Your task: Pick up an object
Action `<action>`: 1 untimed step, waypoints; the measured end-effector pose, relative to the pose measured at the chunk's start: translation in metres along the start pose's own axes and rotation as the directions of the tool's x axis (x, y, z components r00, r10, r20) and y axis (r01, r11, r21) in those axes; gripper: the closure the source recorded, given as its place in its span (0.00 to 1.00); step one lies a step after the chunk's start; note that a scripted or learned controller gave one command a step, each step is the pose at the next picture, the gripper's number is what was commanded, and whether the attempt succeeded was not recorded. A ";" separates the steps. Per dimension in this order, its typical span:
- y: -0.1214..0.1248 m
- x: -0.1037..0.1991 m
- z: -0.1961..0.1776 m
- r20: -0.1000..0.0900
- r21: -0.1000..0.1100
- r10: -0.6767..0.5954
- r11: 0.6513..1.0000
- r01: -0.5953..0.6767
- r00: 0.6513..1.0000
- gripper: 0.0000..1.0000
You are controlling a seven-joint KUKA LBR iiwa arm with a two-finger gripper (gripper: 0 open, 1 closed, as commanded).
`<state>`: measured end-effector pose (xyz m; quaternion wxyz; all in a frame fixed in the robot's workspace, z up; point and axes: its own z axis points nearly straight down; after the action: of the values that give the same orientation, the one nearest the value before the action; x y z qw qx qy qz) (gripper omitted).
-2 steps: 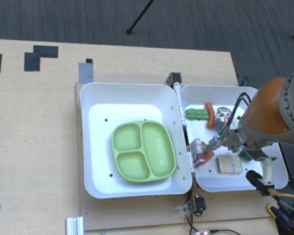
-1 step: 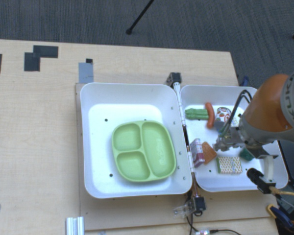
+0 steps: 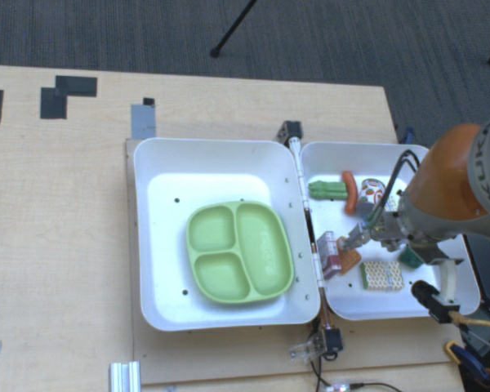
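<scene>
A green three-compartment plate [image 3: 240, 252] is lying in the left bin [image 3: 159, 170], well to the gripper's left. In the right bin [image 3: 335, 305], a green block [image 3: 327, 189] and an orange-red carrot-like piece [image 3: 349, 192] are sitting just beyond the gripper, with a small red-and-white item [image 3: 371, 191] beside them. A speckled yellow sponge [image 3: 382, 275] is lying just below the gripper, and a pink-and-orange toy [image 3: 336, 254] is resting at its left, near the divider. Both bins are sitting on a pale wooden bench [image 3: 57, 243] over dark carpet [image 3: 147, 15]. The gripper [image 3: 374, 233] is hanging low over the right bin among these objects; whether it is spread or pinching anything is not discernible.
</scene>
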<state>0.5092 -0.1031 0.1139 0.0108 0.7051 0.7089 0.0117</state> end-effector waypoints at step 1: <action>-0.015 0.017 0.022 0.009 0.003 0.005 1.000 -0.005 1.000 0.00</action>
<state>0.4949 -0.0857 0.0916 0.0128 0.7071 0.7070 0.0078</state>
